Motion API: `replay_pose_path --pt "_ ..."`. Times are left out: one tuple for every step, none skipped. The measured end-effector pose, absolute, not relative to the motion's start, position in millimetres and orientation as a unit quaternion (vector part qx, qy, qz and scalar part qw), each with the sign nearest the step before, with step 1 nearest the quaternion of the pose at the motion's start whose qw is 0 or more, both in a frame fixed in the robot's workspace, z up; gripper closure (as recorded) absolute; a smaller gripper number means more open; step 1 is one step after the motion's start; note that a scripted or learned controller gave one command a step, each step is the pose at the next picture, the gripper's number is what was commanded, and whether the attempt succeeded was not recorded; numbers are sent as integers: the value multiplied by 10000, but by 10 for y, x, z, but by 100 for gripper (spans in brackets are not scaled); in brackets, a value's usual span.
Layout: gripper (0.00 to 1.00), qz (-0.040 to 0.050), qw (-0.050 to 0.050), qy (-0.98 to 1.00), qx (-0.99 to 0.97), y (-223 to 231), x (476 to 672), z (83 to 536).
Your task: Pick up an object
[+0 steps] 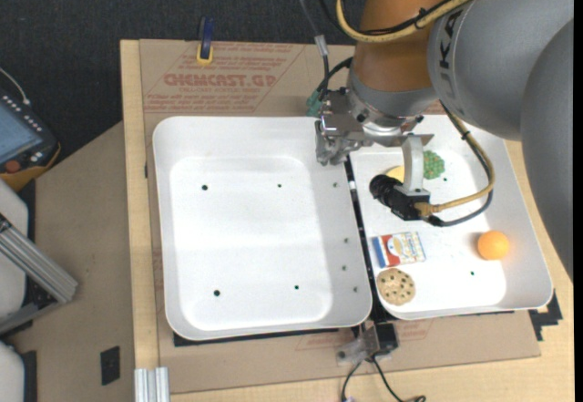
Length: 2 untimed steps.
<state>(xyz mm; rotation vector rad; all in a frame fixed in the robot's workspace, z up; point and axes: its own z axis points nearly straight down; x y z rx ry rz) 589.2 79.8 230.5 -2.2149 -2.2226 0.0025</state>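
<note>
Two white bins sit side by side on a cardboard sheet (228, 72) that covers the desk (86, 209). The left bin (246, 241) shows four small dark dots on its floor. The right bin (451, 277) holds five loose things, one of each kind:

- One orange ball (493, 245) lies toward the right wall, well apart from the rest.
- One round cookie (395, 285) lies in the near left corner.
- One flat packet (399, 250), printed in blue, red and white, lies just beyond the cookie, close beside it.
- One green piece (432, 164) lies farther back, near the middle of the bin.
- One yellow piece (393, 174) lies to the left of the green piece and is partly hidden by the robot's hardware.

One small blue and yellow clamp (207, 42) grips the far edge of the cardboard.

The grey arm (510, 45) reaches in from the right. Its end effector (333, 143) hangs over the far end of the rims where the two bins meet. From this angle it cannot be told whether the end effector is apart or together. Nothing can be seen clamped in it, and contact with the rim cannot be judged. The yellow piece is the loose thing nearest to it, lying to its right.
</note>
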Motion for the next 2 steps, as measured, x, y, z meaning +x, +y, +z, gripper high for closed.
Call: replay_pose_path --pt "100 -31 -40 -7054 -7088 299 5821 3134" --pt "100 -31 -15 -7092 -7050 871 5550 3733"
